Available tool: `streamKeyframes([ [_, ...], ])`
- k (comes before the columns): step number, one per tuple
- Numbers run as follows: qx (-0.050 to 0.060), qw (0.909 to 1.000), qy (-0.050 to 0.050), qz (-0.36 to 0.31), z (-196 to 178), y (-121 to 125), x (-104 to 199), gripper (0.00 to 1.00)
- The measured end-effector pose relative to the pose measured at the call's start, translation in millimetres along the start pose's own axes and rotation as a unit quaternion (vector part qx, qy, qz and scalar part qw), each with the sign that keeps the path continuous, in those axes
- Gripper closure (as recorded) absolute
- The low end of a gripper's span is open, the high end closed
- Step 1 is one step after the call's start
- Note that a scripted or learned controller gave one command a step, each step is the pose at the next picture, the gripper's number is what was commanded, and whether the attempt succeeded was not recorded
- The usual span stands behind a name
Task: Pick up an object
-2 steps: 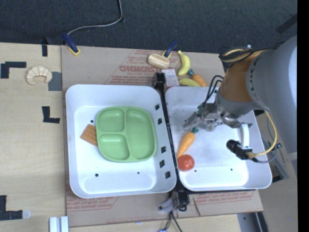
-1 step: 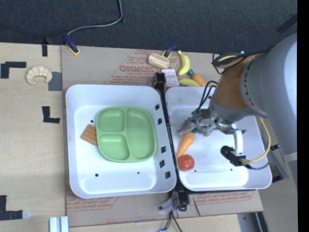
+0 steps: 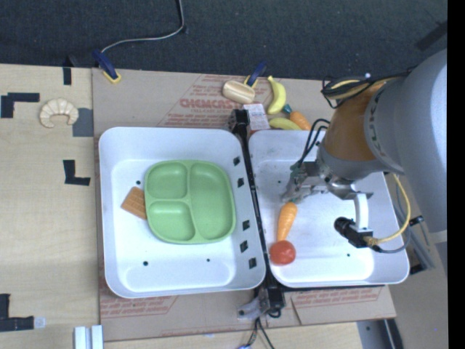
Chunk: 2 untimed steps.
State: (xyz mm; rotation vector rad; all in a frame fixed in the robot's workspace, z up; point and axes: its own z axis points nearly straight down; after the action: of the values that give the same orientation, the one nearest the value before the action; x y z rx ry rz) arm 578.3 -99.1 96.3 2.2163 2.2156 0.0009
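In the camera view the arm (image 3: 385, 122) reaches in from the right over the right bin (image 3: 378, 267), with its gripper (image 3: 296, 190) low above the bin floor near the bin's middle. The jaws point left and toward the near side, but they are small and dark against the wrist hardware, and I cannot tell whether they stand wide or narrow. Nothing shows between them, so as I judge it the pick is not yet made: no object is lifted, and the closing and raising are all left to do.

The likeliest thing to take is the carrot (image 3: 287, 220), which lies flat on the floor of the right bin, its length running from far to near with a slight lean. Its far end sits just beside the gripper, on the near side of it and barely left; whether they touch I cannot say. A red tomato (image 3: 282, 252) rests just past the carrot's near end, close to the bin's left wall.

The left bin (image 3: 116, 267) holds a green divided plate (image 3: 190, 201) with a brown piece (image 3: 135, 203) tucked against its left edge. On the surface beyond the bins lie a banana (image 3: 276, 97), a bread roll (image 3: 238, 90) and, far left, a croissant (image 3: 58, 112), all well apart from the gripper.
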Motion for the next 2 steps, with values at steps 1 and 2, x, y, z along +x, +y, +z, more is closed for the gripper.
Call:
streamKeyframes([
  [1,0.0,1.0,0.0,0.0,0.1,-0.1,0.0,0.0],
  [2,-0.001,1.0,0.001,-0.001,9.3,-16.1,1.0,0.0],
])
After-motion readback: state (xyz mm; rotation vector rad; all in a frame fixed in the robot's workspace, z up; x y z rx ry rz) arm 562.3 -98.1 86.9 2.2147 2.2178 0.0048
